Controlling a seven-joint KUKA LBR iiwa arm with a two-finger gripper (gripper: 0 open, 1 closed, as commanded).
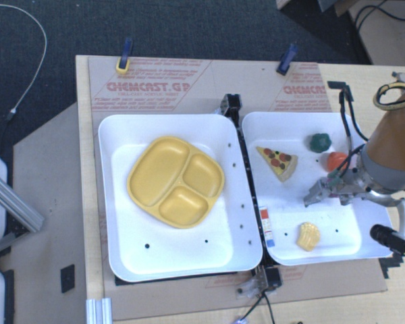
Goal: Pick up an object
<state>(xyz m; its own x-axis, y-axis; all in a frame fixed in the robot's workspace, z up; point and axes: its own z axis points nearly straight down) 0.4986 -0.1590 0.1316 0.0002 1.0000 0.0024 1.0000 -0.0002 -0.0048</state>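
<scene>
**Currently: claw low in the right bin, three candidate objects around it**

Presently the claw (318, 194) sits low over the floor of the right bin (351, 247), roughly at mid-bin and toward its right edge; the arm (391, 147) enters from the right and covers part of that edge. Whether the claw is open or closed cannot be told at this resolution; nothing is seen gripped.

Object positions, by bin edge:
- pizza slice (279, 162): near the left edge, toward the far-left corner; it lies up and to the left of the claw, clearly apart; its long axis runs on a diagonal, crust toward the far-left corner, point toward the bin centre.
- corn (308, 236): near the front edge, left of centre; it lies directly toward the front from the claw, near but not touching.
- red ball (336, 160): just beside the wrist, on the far side of the claw; partly masked by cables.
- green ball (320, 141): close to the far edge, just beyond the red ball.

The left bin (121, 248) holds a yellow plate (176, 181), well apart from the claw.

Judgement: no object lies under the claw; the corn and the red ball are the nearest candidates; reaching the corn calls for a short shift toward the front edge; the red ball sits too close to the wrist for a clean descent.
</scene>
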